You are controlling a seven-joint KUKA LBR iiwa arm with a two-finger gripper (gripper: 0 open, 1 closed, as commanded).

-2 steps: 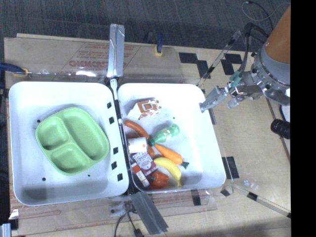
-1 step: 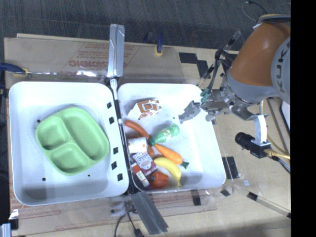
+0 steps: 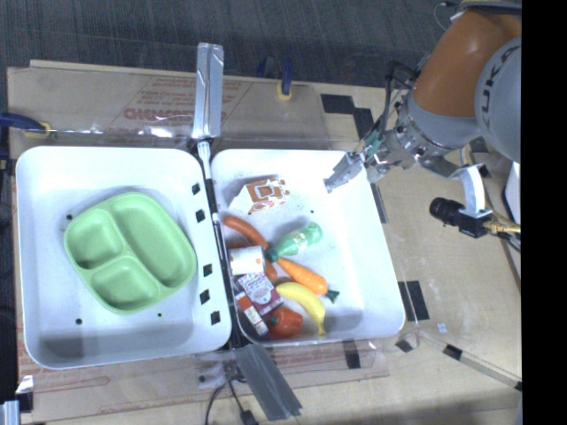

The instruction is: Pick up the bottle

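The green bottle (image 3: 295, 240) is seen lying on its side in the right bin (image 3: 376, 264), among the toy food. Its long side is tilted, cap end up and to the right. The tool (image 3: 341, 173) is held above the bin's top right part (nothing is gripped; how far it is opened cannot be told), so the bottle lies down and left of it.

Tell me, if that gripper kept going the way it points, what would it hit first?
Probably the green bottle: the gripper points down-left into the right bin. Depth is unclear, so it might meet bare bin floor first.
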